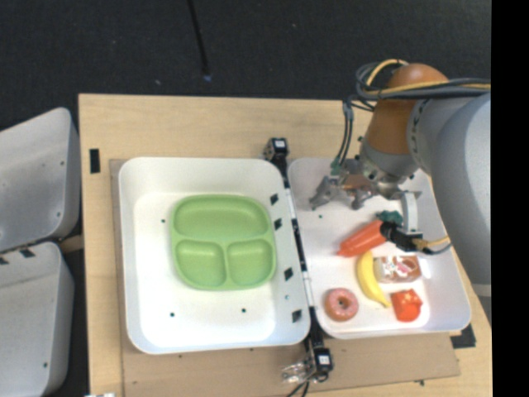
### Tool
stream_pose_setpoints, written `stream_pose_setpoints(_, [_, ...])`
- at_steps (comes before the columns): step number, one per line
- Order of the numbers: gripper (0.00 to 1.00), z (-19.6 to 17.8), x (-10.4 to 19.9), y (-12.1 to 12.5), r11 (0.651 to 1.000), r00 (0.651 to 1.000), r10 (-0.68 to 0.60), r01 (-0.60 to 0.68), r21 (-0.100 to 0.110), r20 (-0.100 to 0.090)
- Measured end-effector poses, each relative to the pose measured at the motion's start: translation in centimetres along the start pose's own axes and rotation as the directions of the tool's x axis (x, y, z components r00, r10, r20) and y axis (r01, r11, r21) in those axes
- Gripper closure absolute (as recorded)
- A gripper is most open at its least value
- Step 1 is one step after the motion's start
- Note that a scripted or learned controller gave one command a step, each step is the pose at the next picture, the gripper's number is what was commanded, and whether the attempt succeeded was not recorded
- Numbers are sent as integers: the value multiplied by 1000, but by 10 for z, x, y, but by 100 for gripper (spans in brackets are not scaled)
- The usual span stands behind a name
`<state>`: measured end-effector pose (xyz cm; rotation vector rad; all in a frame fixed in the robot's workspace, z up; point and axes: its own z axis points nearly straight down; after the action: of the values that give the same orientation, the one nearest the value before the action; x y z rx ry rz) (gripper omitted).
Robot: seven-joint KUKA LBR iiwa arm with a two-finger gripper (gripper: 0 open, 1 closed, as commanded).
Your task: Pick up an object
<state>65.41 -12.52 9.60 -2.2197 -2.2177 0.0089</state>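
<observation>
The right bin (331, 222) holds an orange carrot (362, 239), a yellow banana (369, 280), a pink donut (340, 304), a red pepper-like piece (406, 304) and a small wrapped snack (397, 267). My gripper (340, 197) hangs over the bin's far part, above bare white floor, up and to the left of the carrot. Its two dark fingers are spread apart, and nothing sits between them. The gripper is open.
The left bin (140, 304) holds a green divided plate (223, 240) at its middle. A ridge with black clips (295, 246) separates the two bins. The arm's grey body (455, 164) covers the right bin's far right corner.
</observation>
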Motion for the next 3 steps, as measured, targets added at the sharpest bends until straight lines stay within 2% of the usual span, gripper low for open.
stream_pose_setpoints(1, [100, -8, -1, 1, 1000, 1000, 0, 0, 1, -1])
stream_pose_setpoints(3, [100, -99, -14, 6, 1000, 1000, 2, -2, -9, 0])
